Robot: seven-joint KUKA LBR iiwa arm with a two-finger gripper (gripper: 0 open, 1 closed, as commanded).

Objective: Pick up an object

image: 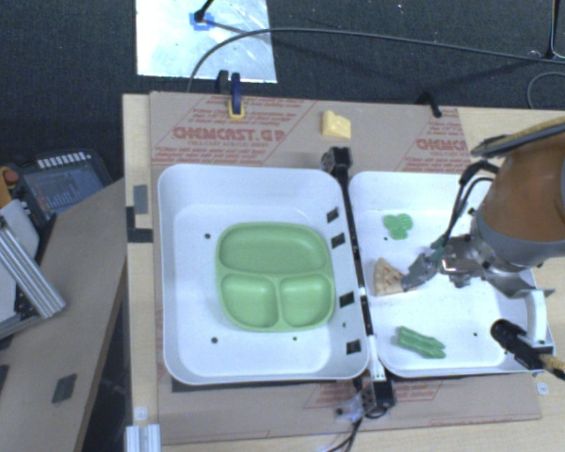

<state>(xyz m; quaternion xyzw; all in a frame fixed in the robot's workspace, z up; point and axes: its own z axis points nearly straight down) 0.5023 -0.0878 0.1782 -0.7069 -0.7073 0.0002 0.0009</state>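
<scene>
Pizza slice [388, 277] lies at the right bin's [471, 191] left wall, touching the tips of the jaws [416, 273]; whether they are open or closed cannot be told. Nearer lies a green pod [421, 342]; farther, a green piece [397, 222]. Risk: the wall blocks one finger, and the slice slides away.

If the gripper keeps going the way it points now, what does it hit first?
Probably the tan wedge-shaped piece just beyond the gripper in the right bin; its height above it is unclear.
</scene>
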